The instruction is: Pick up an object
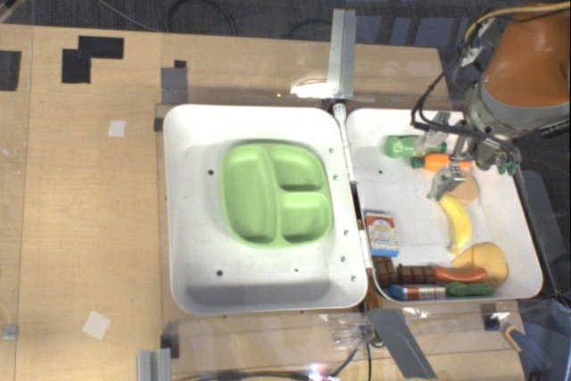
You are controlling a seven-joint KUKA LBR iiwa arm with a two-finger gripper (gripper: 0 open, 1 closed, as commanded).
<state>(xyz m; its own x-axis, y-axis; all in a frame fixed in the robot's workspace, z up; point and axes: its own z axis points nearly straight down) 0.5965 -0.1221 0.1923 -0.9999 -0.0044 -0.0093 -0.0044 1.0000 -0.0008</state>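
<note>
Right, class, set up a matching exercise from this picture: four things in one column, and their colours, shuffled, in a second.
Things:
1. divided plate
2. banana
3. bottle at the far end of the right bin
4. left bin

Colours:
A. white
B. yellow
C. light green
D. darker green

Pairs: 1-C, 2-B, 3-D, 4-A

The grey arm with its orange band (532,58) reaches in from the right, its two-finger gripper (449,183) pointing down.

Grey arm (522,107), orange band, black cables, metallic pincer (449,180)
</note>
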